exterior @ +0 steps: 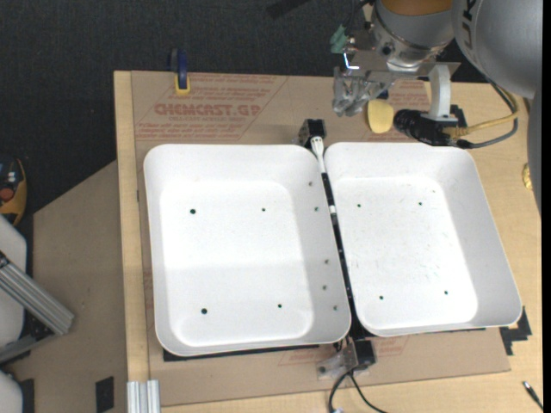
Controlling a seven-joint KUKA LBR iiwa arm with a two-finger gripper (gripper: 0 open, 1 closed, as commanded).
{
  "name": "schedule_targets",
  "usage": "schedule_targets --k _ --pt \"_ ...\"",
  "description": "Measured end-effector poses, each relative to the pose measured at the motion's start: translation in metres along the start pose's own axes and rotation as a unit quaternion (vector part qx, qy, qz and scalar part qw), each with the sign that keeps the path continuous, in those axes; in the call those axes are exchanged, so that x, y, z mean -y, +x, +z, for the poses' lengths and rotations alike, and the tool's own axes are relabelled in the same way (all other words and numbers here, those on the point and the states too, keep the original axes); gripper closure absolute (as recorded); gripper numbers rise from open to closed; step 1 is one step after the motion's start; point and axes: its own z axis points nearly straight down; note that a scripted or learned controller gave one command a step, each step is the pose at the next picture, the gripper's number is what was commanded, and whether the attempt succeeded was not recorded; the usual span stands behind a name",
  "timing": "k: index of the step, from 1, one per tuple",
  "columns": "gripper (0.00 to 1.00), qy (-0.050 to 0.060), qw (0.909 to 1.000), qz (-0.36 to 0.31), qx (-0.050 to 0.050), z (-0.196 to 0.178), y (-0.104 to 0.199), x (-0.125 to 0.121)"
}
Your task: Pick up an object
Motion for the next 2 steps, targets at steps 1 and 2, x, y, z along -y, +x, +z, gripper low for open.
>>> schedule_targets --k 1,2 --pt "1.00 0.004 1.0000 0.003 0.001 0.082 0.066 0.001" --pt "1.00 -0.004 1.0000 0.008 0.003 0.028 0.030 0.006"
